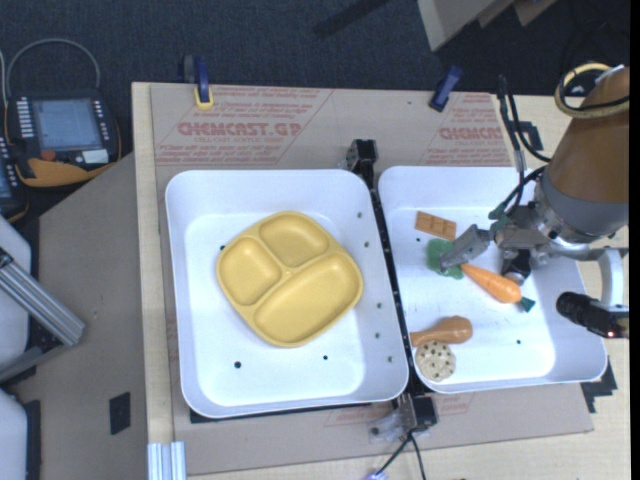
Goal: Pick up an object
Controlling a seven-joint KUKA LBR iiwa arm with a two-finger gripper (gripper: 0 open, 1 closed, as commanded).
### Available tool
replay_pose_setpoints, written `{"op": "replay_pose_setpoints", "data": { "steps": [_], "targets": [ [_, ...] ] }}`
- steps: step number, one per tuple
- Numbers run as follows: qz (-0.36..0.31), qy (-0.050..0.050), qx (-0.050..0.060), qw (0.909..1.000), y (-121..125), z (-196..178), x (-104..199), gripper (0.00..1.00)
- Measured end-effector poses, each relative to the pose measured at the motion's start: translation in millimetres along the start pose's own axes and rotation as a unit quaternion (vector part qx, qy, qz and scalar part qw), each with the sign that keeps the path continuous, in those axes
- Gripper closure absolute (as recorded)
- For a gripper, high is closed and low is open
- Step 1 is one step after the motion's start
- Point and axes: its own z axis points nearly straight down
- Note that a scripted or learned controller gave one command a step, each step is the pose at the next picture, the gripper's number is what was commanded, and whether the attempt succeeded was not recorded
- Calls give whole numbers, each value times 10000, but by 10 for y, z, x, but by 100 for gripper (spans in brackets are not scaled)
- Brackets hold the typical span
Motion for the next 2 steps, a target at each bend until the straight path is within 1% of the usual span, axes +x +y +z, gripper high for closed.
{"op": "replay_pose_setpoints", "data": {
  "steps": [1,2],
  "targets": [
    [-16,-9,-69,10000,29,-67,2,0],
    [-7,-3,-39,10000,-8,398,-67,0]
  ]
}}
